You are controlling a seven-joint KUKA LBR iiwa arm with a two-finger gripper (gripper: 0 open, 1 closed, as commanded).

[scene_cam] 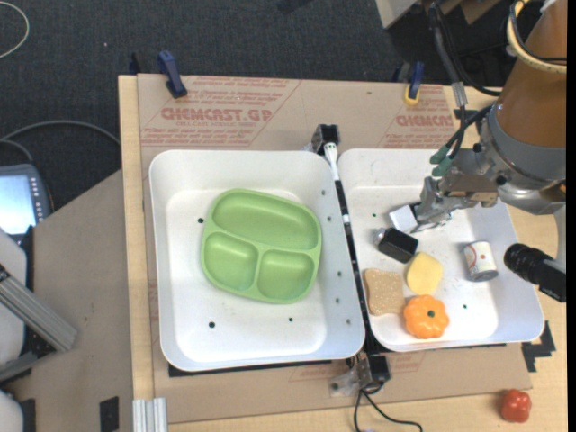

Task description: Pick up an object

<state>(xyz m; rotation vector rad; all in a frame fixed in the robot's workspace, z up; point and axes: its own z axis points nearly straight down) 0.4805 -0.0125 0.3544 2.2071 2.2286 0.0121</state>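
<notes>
Gripper [430, 207]: low over the right bin [517, 327], near its back; can't tell finger state, nothing visibly btwn them.
Grey block [401, 218]: just left of gripper tip, touching or nearly, can't tell which.
Black block [397, 244]: below-left of gripper, beside grey block.
Yellow piece [425, 274]: below gripper, near.
Bread slice [383, 291]: further below-left, touching yellow piece.
Orange pumpkin [425, 317]: well below gripper, by bin's front rim.
Small can [480, 259]: below-right, on its side.
Green tray [262, 245]: far left, in left bin [171, 268], 3 compartments.
</notes>
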